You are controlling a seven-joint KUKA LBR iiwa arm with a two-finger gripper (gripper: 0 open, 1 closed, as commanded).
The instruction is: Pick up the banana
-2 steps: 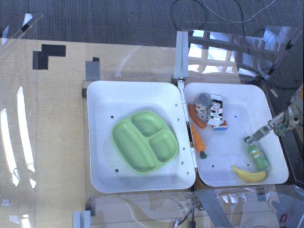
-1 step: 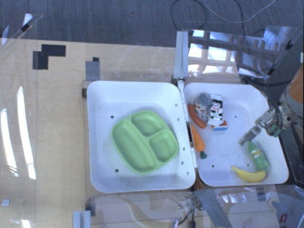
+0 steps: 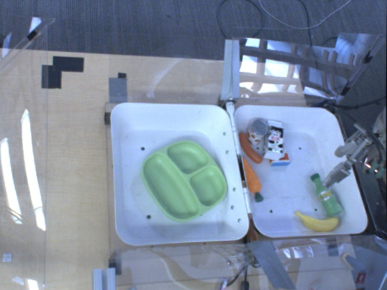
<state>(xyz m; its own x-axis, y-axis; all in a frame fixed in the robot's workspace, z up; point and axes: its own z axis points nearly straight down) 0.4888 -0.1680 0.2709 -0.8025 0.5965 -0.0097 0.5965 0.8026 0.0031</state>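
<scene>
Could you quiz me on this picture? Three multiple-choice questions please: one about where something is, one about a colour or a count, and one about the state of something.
1. Where does the banana lie?
A. In the right bin, near its front edge
B. On the green plate
C. On the wooden bench

2. How many compartments does the green plate have?
A. Two
B. Three
C. Five

3. How is the green bottle placed?
A. Lying in the right bin
B. Lying on the plate
C. Standing in the left bin

Answers:
1. A: the banana rests in the right bin by the front wall, just below the bottle.
2. B: one long section and two smaller ones are visible.
3. A: it lies on the bin floor just above the banana, with the gripper near its cap.
</scene>
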